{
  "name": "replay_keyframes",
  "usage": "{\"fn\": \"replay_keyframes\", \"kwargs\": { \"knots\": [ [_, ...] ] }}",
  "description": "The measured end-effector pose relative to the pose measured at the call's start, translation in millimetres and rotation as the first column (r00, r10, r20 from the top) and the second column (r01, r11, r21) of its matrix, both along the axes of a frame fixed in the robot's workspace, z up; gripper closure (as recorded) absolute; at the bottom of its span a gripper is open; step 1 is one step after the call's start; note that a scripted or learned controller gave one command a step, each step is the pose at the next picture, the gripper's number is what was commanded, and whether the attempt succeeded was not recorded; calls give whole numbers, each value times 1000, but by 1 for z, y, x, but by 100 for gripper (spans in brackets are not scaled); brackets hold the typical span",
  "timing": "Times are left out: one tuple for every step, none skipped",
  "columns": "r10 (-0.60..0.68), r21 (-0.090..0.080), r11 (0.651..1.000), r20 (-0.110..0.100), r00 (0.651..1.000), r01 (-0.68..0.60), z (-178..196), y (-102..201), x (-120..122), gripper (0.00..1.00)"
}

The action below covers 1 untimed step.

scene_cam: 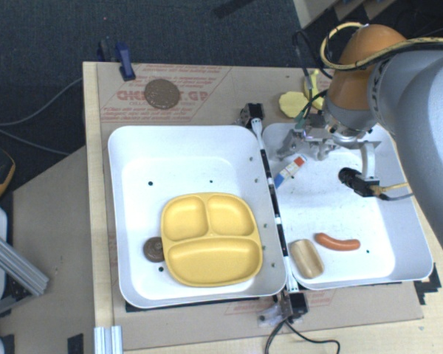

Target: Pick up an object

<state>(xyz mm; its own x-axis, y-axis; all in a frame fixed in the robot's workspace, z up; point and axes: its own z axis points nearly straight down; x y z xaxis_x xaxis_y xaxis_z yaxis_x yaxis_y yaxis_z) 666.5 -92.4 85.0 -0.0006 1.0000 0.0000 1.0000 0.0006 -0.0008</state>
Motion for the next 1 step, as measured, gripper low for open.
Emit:
{"fn": "replay_keyframes", "kwargs": {
  "knots": [
    [0, 0, 1000, 0, 1000, 0, 0, 0, 0, 0]
  ]
}}
